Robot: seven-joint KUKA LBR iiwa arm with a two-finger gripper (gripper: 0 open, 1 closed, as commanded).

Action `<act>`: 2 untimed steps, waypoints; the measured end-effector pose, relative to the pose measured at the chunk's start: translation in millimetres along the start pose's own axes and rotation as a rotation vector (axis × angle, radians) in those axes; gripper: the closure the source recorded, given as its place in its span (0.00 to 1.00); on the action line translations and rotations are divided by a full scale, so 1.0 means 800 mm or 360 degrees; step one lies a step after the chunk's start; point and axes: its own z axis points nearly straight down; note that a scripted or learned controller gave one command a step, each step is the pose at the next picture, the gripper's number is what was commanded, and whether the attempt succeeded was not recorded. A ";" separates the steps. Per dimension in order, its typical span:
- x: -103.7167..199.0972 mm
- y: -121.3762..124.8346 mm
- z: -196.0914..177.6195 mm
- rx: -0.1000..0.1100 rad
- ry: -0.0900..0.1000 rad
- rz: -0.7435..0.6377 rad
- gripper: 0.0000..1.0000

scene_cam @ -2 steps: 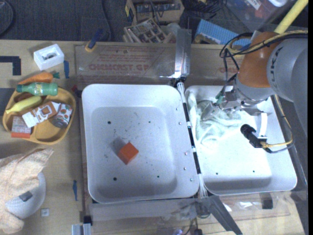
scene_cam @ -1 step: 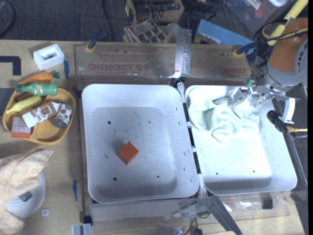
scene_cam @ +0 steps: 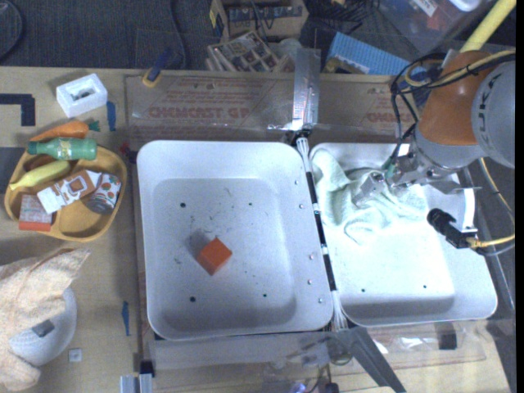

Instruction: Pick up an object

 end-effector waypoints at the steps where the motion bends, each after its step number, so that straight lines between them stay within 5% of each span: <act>1: 0.025 0.061 0.026 -0.0010 -0.0008 -0.0038 0.00; 2: 0.024 0.063 0.011 -0.0019 -0.0011 -0.0037 1.00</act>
